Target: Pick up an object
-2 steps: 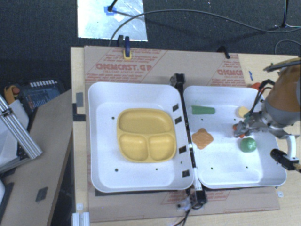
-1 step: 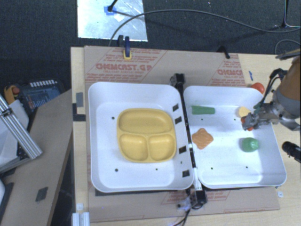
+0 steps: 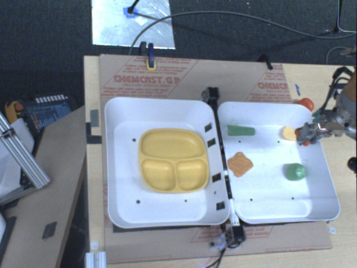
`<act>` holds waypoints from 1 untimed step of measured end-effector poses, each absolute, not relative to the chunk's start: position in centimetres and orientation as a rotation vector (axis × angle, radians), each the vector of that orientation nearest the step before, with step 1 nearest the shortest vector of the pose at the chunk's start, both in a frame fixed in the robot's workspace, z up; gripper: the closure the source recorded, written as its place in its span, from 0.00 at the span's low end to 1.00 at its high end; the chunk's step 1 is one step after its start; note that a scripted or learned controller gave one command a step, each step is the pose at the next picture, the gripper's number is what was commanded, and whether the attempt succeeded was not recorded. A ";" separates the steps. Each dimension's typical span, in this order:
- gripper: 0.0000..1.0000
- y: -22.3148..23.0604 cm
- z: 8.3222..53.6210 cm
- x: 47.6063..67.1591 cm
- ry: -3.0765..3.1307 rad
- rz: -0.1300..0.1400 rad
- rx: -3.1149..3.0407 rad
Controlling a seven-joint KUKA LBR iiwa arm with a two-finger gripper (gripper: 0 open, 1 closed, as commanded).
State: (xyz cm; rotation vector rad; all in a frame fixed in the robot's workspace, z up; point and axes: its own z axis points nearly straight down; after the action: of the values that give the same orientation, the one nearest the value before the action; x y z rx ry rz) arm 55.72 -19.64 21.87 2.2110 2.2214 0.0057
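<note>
A small yellow round piece lies in the right bin, just beside the fingers on their left. Whether the fingers are released or clenched, I cannot tell. An orange-red ball sits on the rim just behind them. Farther left lie a green block and an orange flat piece; a green ball is nearer the front. The tabletop carries brown cardboard. The left bin holds a yellow divided tray.

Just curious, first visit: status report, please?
End effector over right bin's far edge, beside yellow disc. Nothing held. Green block, ball untouched.
</note>
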 end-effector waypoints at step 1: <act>1.00 -19.6 20.7 55.8 2.225 0.001 2.215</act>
State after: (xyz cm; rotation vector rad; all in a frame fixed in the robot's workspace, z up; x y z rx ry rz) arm 55.80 -19.65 20.75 2.2150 2.2245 0.0007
